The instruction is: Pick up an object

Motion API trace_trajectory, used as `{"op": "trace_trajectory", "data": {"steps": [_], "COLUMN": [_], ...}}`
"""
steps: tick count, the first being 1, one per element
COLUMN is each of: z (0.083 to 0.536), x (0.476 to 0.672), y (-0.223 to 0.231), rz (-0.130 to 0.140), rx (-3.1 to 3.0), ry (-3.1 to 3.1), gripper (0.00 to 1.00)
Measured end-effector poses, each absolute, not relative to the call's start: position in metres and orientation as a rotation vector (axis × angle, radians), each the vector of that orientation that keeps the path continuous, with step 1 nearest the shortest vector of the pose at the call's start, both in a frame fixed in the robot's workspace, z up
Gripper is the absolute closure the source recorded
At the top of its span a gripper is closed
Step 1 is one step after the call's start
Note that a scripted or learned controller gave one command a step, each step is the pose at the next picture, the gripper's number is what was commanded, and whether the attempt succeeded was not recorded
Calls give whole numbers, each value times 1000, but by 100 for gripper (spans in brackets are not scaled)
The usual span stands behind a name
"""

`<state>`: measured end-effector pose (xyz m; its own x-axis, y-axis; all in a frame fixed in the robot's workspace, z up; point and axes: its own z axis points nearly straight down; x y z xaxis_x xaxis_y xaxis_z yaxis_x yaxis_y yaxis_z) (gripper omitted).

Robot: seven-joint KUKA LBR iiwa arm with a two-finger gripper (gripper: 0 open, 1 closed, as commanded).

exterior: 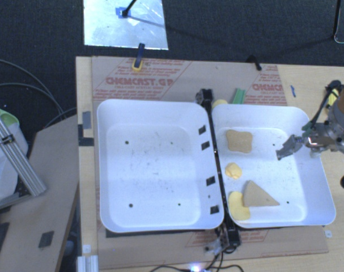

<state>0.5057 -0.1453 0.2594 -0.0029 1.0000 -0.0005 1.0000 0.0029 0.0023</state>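
Grey gripper [286, 149] hovers over the right bin [316, 177]; finger state I cannot tell. Approach step; next, descend onto the tan slice [239, 141].

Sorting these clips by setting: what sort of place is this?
Likely a robot lab: two white bins on a bench, toy food such as a bread slice, and an arm's gripper reaching in.
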Motion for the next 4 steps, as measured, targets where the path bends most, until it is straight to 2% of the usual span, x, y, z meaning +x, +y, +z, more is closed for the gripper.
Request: {"op": "trace_trajectory", "data": {"steps": [1,2,3,4], "z": [139,187,80,97], "x": [484,561,629,630], "y": [-80,-34,-104,-101], "rz": [-6,13,-3,6], "rx": [2220,2204,2221,2214], "ry": [2239,2229,2218,2221], "gripper": [0,0,0,100]}}
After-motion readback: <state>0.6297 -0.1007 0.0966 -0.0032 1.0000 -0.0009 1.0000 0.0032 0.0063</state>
